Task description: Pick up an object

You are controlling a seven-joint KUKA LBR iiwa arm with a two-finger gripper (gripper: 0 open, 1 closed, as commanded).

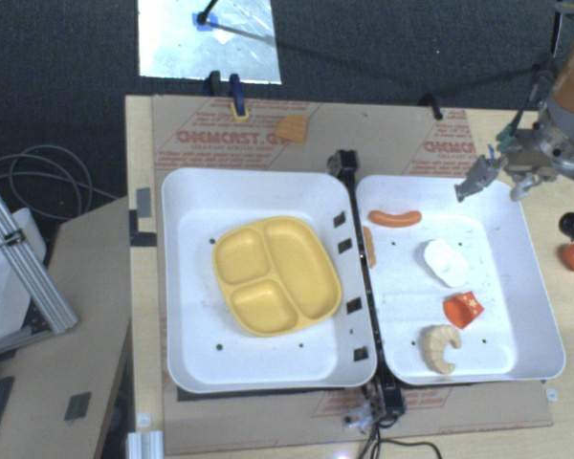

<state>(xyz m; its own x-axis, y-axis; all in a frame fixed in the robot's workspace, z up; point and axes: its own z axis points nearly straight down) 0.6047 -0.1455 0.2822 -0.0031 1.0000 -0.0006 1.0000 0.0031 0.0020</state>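
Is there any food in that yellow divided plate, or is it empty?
Empty. All three compartments of the yellow plate show bare yellow bottoms. The food pieces, such as the sausage, lie in the other bin.

Two white bins [177, 285], one yellow divided tray [275, 275], one sausage [394, 219], one white lump [447, 261], one red piece [463, 309], one croissant [442, 347]

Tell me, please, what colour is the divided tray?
Yellow; the divided tray shows clearly in the camera view.
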